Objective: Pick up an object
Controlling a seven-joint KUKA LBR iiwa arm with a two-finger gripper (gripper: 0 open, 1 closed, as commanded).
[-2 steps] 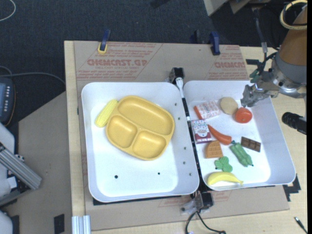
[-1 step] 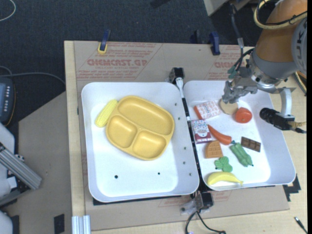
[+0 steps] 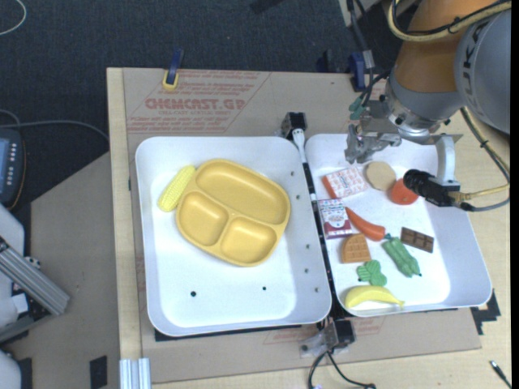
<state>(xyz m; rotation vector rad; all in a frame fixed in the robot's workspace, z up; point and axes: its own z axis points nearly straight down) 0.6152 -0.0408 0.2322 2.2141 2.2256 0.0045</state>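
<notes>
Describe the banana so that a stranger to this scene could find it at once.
Start at the right bin, the one crowded with toy food. Go to its near edge, just below the green broccoli. The banana is the only curved yellow piece there.

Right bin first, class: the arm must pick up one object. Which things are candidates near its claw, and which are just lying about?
Candidates, right bin:
claw
carrot
banana
chocolate bar
tomato
broccoli

Lying about, left bin:
yellow divided plate
corn cob

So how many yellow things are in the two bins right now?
3: a divided tray and a corn cob beside it in the left bin, a banana in the right bin's near corner.
</notes>
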